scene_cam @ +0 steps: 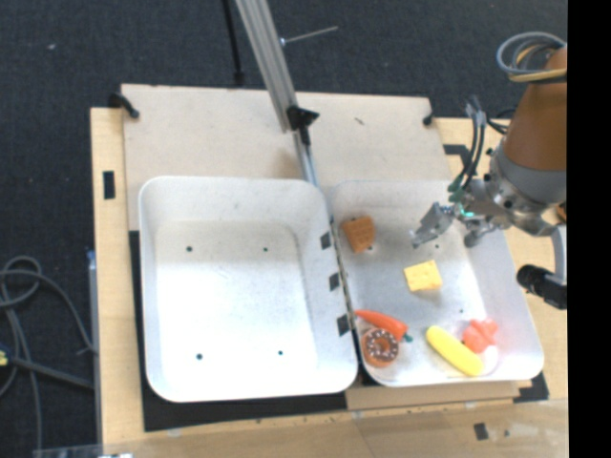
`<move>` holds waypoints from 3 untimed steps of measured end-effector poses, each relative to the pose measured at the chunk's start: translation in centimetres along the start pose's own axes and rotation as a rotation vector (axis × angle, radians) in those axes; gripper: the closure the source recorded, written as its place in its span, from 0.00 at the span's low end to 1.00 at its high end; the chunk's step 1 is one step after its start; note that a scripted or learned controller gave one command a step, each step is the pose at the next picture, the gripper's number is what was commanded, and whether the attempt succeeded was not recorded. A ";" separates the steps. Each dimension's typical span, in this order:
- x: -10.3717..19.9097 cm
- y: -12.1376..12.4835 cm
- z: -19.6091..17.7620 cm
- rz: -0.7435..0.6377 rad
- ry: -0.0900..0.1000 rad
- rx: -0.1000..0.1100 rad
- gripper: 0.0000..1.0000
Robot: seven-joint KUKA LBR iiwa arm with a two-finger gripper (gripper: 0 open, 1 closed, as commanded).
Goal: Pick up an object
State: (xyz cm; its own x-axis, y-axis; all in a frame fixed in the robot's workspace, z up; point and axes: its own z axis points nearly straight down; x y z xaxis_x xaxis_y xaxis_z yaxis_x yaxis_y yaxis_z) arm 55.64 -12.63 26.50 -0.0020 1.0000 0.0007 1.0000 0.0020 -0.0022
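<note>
The right bin (496, 275) holds several small objects. A brown bread-like block (359, 234) lies near its left wall, and a yellow wedge (423, 277) sits mid-bin. Along the front edge lie an orange carrot (382, 321), a chocolate donut (381, 347), a yellow banana (452, 350) and a red-orange piece (480, 333). My gripper (451, 232) hangs over the upper right part of this bin, above and slightly right of the yellow wedge. It is open, with its fingers spread and nothing between them.
The left bin (162, 256) stands beside the right one, sharing a raised middle rim (336, 275). A slanted metal rail (272, 60) rises behind the bins. The arm's orange band (535, 122) is at the right edge.
</note>
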 end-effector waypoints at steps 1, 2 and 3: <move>0.0 0.1 -0.2 0.001 -0.001 -0.005 0.00; 0.5 -0.7 5.1 0.005 -0.002 0.001 0.00; -0.1 -1.3 9.6 0.005 -0.002 0.001 0.00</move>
State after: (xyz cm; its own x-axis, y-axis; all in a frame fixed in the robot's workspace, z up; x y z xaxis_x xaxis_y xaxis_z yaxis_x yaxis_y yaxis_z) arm 54.33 -12.72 16.94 0.0028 1.0000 -0.0018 1.0000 -0.0028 -0.0033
